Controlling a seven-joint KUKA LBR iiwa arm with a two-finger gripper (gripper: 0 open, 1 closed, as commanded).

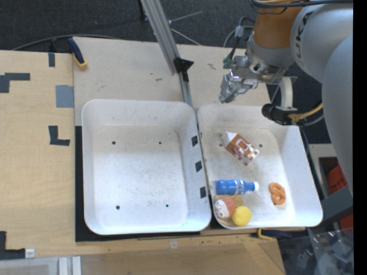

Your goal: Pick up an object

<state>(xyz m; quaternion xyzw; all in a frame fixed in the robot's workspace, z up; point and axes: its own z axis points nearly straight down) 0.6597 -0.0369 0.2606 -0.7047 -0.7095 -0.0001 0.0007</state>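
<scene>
Nearest the camera, a yellow ball (pixel 242 215), a blue bottle (pixel 234 186), a pretzel (pixel 277 193) and a small carton (pixel 239 146) lie loose in the right bin (pixel 298 153), any one a fair pick, while the gripper (pixel 231 90) hangs above that bin's far rim, seemingly carrying nothing, its finger gap too blurred to judge.

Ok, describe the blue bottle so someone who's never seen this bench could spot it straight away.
Look in the right-hand white bin, toward its near edge. The blue bottle lies on its side there, white cap pointing right, just above a yellow ball. It is the only blue item among orange, red and yellow ones.
</scene>
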